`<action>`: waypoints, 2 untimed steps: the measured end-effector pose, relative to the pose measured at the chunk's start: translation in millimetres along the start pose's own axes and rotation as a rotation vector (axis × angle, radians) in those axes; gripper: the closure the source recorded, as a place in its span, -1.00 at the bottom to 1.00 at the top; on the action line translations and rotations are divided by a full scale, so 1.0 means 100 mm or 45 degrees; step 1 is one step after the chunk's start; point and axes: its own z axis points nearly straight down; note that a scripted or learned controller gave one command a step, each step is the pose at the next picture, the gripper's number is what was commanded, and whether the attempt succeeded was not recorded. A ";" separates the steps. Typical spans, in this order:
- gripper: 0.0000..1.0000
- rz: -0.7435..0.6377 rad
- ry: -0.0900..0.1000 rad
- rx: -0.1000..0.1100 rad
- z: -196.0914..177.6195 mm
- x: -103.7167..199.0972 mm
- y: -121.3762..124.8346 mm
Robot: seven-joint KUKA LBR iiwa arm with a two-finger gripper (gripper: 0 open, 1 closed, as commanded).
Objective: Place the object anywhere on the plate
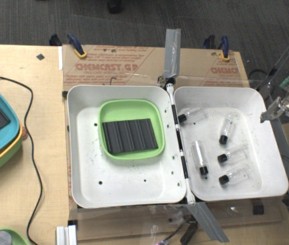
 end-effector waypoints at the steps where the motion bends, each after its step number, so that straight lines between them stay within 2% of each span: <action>1: -1.00 0.198 -0.001 0.003 -0.03 -0.22 0.11; 2: -1.00 0.436 0.000 0.001 -0.45 -0.26 -0.06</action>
